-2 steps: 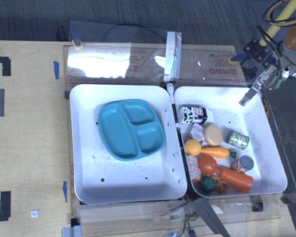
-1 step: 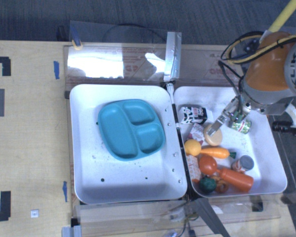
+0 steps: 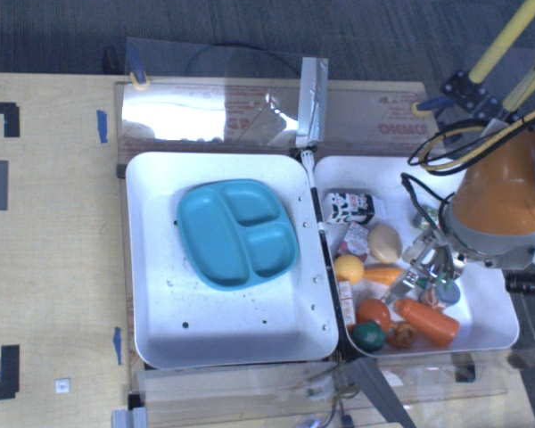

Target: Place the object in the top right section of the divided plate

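While the blue divided plate (image 3: pixel 239 232) has nothing on it, my jaws (image 3: pixel 419 275), state unclear to me, hover among the toy foods (image 3: pixel 401 315), nothing picked.

Light: bright, even overhead light is washing both white bins (image 3: pixel 143 266).
Glare: the clear sheet (image 3: pixel 209 114) behind the bins is reflecting a white streak.
Shadows: soft ones are lying under the blue plate (image 3: pixel 236 234).
Focus: the frame is looking slightly soft and grainy.
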You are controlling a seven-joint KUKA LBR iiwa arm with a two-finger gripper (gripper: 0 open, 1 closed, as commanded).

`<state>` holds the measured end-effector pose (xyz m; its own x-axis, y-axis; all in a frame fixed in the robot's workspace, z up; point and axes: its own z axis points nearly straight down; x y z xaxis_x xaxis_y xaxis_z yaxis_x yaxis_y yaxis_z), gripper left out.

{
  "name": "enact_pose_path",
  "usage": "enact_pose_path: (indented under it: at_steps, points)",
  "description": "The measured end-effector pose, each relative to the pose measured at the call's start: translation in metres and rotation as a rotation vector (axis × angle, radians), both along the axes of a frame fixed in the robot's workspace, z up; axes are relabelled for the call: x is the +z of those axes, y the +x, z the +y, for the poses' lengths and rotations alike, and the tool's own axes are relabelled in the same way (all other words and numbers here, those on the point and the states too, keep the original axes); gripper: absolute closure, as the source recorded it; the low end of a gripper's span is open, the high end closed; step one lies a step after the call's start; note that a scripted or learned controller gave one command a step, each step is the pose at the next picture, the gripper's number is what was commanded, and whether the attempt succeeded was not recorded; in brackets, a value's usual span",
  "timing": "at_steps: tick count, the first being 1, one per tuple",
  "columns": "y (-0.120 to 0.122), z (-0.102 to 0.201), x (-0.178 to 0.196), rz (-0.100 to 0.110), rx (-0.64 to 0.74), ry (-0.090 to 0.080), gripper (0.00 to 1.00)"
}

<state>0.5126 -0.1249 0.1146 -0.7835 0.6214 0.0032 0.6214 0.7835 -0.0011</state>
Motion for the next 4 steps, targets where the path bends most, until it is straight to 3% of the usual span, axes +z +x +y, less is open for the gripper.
enact_pose_path:
  at_steps: [1,2,3,4]
  points:
    - [0.105,-0.045,0.077,-0.011,0.268,-0.003,0.00]
    - [0.073,-0.093,0.167,-0.011,0.687,-0.004,0.00]
    - [0.008,-0.099,0.159,-0.005,0.914,0.002,0.00]
    - [0.041,-0.098,0.161,-0.010,1.288,0.000,0.00]
